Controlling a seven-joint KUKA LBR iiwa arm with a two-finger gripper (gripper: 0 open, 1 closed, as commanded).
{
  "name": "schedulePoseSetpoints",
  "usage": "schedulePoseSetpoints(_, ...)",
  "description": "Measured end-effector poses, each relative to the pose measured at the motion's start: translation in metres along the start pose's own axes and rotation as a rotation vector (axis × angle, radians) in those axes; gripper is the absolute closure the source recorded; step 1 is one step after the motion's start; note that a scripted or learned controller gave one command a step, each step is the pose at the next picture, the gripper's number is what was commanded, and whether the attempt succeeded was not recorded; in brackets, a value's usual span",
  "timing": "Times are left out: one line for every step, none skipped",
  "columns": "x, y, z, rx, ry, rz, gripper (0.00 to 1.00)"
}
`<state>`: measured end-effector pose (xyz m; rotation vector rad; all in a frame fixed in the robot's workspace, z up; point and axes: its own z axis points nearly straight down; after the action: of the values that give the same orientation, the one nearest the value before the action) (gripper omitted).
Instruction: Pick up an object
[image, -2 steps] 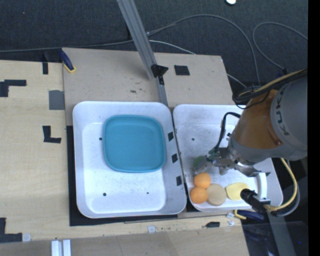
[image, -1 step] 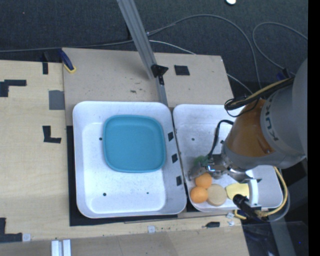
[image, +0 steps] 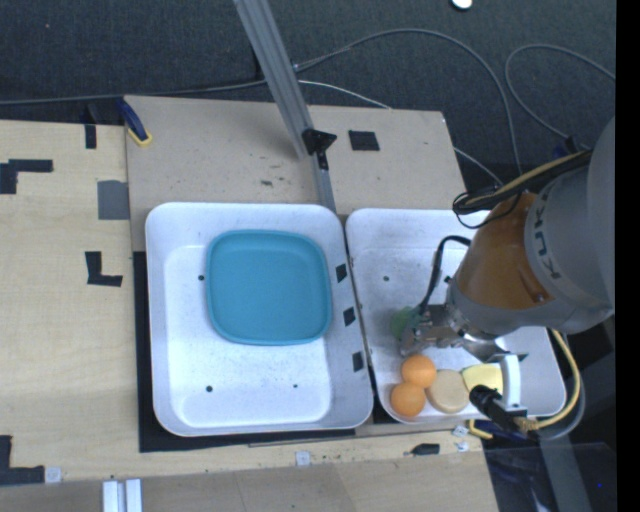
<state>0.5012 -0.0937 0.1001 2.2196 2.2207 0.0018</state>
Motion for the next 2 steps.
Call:
schedulePoseSetpoints(-0.008,0.006,-0.055,-0.002,0.0,0.0,1.0)
schedulePoseSetpoints(-0.017,0.011,-0.11,-0.002,0.0,0.001,1.0)
